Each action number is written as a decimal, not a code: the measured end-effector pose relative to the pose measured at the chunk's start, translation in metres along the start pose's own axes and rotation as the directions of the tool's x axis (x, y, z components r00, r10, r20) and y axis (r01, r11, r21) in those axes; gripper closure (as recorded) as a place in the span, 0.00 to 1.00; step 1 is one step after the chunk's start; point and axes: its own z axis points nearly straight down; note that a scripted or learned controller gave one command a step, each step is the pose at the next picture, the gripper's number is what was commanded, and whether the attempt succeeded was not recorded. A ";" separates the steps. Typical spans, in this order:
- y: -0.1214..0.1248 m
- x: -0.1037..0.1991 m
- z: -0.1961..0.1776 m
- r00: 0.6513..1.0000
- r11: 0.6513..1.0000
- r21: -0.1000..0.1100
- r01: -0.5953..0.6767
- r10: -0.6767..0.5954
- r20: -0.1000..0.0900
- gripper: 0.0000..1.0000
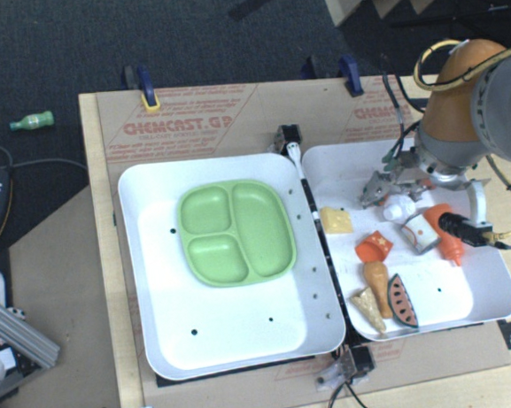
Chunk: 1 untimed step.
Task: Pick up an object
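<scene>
Two white bins on counter (pixel 109 256); pincer (pixel 395 197) low in right bin (pixel 477 299) over white object (pixel 399 206); grip unclear; green divided plate (pixel 237 231) in left bin (pixel 160 331).

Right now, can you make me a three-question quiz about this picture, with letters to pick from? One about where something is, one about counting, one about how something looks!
1. Where is the green plate?
A. in the left bin
B. in the right bin
C. on the floor

2. How many compartments does the green plate have?
A. two
B. three
C. five

3. How does the watermelon slice lie?
A. on the green plate
B. hanging in the air
C. flat in the right bin, beside the carrot

Answers:
1. A, it sits in the left bin's middle.
2. B, two small ones and one long one.
3. C, it rests on the bin floor near the front edge.
</scene>
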 end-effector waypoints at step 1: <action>0.001 0.000 -0.013 1.000 1.000 -0.005 0.000 0.000 0.001 1.00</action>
